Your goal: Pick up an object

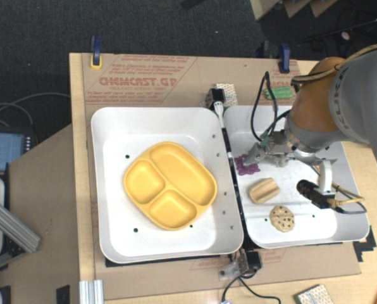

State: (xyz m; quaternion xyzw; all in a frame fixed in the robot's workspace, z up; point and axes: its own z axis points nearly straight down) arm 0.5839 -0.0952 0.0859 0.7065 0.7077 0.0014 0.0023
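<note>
Purple object [246, 165] beside pincer [259, 156]

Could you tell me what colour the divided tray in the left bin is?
Yellow; the divided tray shows plainly in the camera view.

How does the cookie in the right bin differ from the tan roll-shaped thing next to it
The cookie is flat and round with dark specks; the tan roll is plain, thicker and elongated, lying at a slant. The cookie sits nearer the right bin's front edge; the roll lies farther back, closer to the purple object. Both are light brown, lie loose on the bin floor, apart from each other.
</note>
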